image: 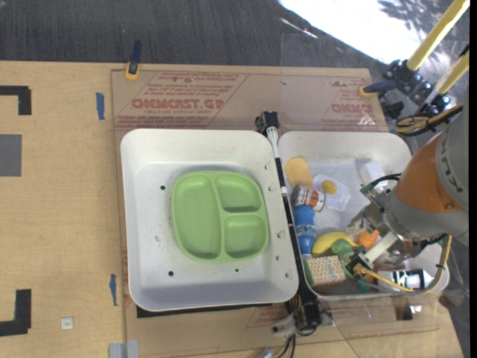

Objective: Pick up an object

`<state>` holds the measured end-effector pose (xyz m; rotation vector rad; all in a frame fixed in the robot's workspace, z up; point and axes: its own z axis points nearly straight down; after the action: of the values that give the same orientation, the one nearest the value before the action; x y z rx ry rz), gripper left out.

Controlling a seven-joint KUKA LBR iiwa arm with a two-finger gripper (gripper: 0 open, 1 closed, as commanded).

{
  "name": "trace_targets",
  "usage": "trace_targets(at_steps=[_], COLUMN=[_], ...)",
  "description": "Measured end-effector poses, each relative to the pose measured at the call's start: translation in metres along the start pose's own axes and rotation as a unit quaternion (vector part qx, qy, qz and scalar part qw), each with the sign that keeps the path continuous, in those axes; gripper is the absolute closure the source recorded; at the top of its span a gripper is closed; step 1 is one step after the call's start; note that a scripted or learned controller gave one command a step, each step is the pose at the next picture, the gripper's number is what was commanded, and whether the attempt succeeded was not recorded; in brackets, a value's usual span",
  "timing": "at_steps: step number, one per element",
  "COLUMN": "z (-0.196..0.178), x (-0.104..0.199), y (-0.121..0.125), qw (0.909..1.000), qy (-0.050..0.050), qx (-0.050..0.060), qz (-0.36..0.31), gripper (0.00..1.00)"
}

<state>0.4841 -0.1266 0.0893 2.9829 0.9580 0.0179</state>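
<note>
Bench point(59, 200) is seen as matt, wood-like board, light tan. Clear glossy sheet point(223, 99) with red print is laid over it. Both bins point(141, 222) are made of smooth white plastic, slight sheen. Green divided plate point(220, 215) is matt plastic, smooth. Banana point(333, 241) is seen as glossy yellow plastic. Blue bottle point(304, 226) looks smooth plastic. Arm's orange band point(432, 181) is smooth, semi-gloss; grey wrist below looks metallic. Floor point(186, 13) is seen as dark, rough carpet.

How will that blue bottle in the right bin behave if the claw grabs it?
The blue bottle lies on its side and looks round, so it may roll or slip. Wedged between the bin wall and the banana, it probably won't roll far.
</note>
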Motion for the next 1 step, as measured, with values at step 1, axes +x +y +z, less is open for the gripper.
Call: trace_targets(at_steps=[1], z=[-0.0139], x=[-0.0002], y=[0.0034], qw=[1.0], qy=[0.001], qx=[-0.003], qz=[0.0], gripper=[1.0])
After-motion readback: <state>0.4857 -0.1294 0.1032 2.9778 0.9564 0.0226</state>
